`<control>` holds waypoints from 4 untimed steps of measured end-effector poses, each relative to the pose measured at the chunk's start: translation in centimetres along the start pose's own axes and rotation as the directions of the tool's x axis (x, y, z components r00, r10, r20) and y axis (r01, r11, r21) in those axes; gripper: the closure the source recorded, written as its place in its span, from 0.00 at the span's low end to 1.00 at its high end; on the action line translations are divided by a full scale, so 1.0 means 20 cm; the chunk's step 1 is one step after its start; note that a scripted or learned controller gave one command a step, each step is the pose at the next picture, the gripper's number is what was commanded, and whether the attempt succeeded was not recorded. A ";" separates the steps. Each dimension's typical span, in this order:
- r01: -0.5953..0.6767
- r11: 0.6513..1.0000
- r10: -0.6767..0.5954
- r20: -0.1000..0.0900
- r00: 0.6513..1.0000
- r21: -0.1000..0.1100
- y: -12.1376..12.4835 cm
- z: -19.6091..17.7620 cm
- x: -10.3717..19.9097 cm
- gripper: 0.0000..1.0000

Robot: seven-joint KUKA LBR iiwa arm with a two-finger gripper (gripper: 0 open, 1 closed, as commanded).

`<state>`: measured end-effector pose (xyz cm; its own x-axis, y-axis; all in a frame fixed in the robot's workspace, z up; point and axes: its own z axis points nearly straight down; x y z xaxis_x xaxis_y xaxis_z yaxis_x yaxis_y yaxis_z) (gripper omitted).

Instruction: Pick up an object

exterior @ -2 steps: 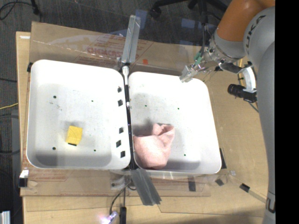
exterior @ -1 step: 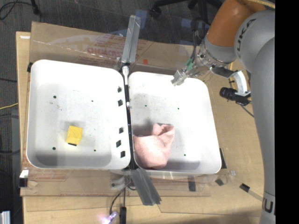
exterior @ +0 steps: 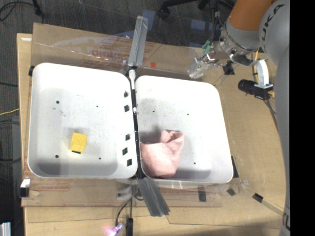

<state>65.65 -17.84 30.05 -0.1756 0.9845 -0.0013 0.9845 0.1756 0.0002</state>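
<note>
White plastic bins, two, shallow, set side by side on bench; grey metal divider bar (exterior: pixel 136 48) along the seam taken as landmark. Right-hand white bin (exterior: pixel 206 95) just right of divider bar, left-hand white bin (exterior: pixel 49 82) just left of it.

Grey robot arm with orange band (exterior: pixel 256 9) noted well right of divider bar's far end, beyond the far right corner of the right-hand white bin, over bare bench.

Pale pink crumpled cloth (exterior: pixel 162 154) lying in right-hand white bin, touching or nearly touching the wall below divider bar, toward the near edge. Soft, bunched, long axis running roughly from near-left to far-right, folded peak at the far end. Judged the nearer candidate.

Small two-finger metal gripper (exterior: pixel 199 69) hanging outside the bin, above its far rim, right of divider bar. Nothing seen between fingers; whether spread or closed cannot be told at this size and angle.

Small yellow sponge-like block (exterior: pixel 78 142) in left-hand white bin, well left of divider bar, near the front. Far side of divider bar from gripper.

Deciding relation: cloth lies toward the near edge and leftward from gripper, closer to divider bar than gripper is, with most of the bin floor between. Pick not yet begun. Risk judged: cloth tight against bin wall, little room for a finger on that side.
</note>
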 end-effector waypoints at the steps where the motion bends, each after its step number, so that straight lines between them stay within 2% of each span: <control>1: 0.000 1.000 0.000 0.000 1.000 0.001 0.00 0.00 0.00 0.00; 2: 0.132 0.991 -0.132 -0.003 0.991 0.003 -0.01 0.07 0.33 0.00; 3: 0.117 0.993 -0.117 -0.001 0.993 0.003 0.02 0.13 0.45 0.00; 4: -0.024 1.000 0.024 -0.003 1.000 0.006 -0.11 0.83 0.31 0.00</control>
<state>62.48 -12.15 13.38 -0.1515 0.9885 0.0014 0.9884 0.1515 -0.0060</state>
